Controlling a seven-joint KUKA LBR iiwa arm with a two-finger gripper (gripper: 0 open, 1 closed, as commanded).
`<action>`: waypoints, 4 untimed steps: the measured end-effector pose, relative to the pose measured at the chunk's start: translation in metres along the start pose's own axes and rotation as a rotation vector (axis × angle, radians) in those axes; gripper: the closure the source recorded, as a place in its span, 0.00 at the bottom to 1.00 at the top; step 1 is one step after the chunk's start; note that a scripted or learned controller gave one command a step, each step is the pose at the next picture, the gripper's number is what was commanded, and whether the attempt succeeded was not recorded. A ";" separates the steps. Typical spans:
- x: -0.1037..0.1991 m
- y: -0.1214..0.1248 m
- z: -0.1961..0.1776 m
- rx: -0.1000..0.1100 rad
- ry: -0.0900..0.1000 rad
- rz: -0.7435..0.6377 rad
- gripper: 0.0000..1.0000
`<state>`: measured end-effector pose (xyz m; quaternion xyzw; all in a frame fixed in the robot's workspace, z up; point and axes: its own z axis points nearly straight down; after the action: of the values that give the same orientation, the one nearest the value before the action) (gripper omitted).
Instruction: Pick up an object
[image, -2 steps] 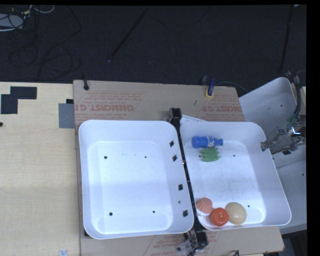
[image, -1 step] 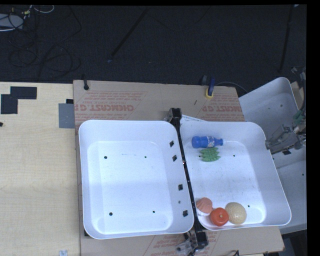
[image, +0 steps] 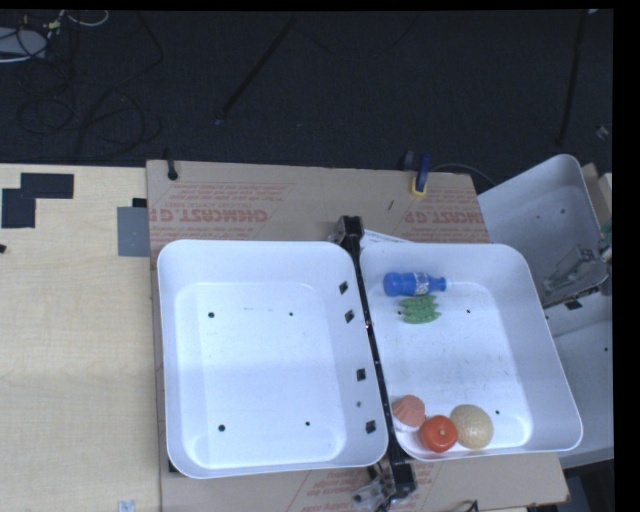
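We see two white bins: the left bin (image: 260, 360) and the right bin (image: 500, 350). In the right bin lie a blue bottle (image: 412, 284) with a white cap, a green toy (image: 420, 310), a pink shell-like piece (image: 407, 409), a red-orange ball (image: 438, 433) and a tan ball (image: 471, 425). Brown cardboard (image: 260, 205) with red lettering lies under the bins, on the pale wood bench (image: 70, 350).

I count two white bins: a left bin (image: 190, 290) and a right bin (image: 520, 300). In the right bin I see five things. One blue bottle (image: 412, 284) lies on its side near the far wall, with one green toy (image: 420, 310) just beside it. At the near wall there are three round pieces close together: one pink ball (image: 407, 410), one red ball (image: 438, 433) and one tan ball (image: 472, 425).
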<state>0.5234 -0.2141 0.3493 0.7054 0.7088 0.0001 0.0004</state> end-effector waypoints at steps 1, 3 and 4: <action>0.000 -0.023 -0.044 -0.002 -0.001 0.002 0.00; 0.001 -0.047 -0.121 -0.002 -0.001 0.001 0.00; 0.001 -0.047 -0.161 -0.002 -0.001 0.002 0.00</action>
<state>0.4762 -0.2136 0.5102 0.7060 0.7082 0.0004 0.0012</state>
